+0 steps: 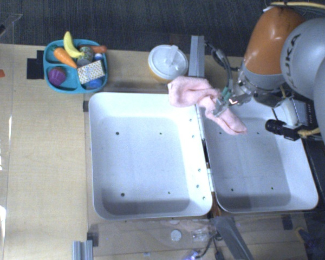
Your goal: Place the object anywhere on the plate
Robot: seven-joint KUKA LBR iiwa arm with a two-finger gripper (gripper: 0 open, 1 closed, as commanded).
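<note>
Two shallow white plastic bins sit side by side on the pale wooden counter [38, 161], left bin [146, 156] and right bin [260, 167]. Pincer [223, 104] at the right bin's 11 o'clock corner, clamped on a soft pink crumpled cloth [197, 93]. Cloth drapes over the divider between the bins, one tail hanging into the right bin, bulk bunched at the left bin's 1 o'clock corner. Blue sectioned plate [71, 66] with toy food lies at the counter's 11 o'clock. White lidded cup [168, 62] just beyond the cloth.
</note>
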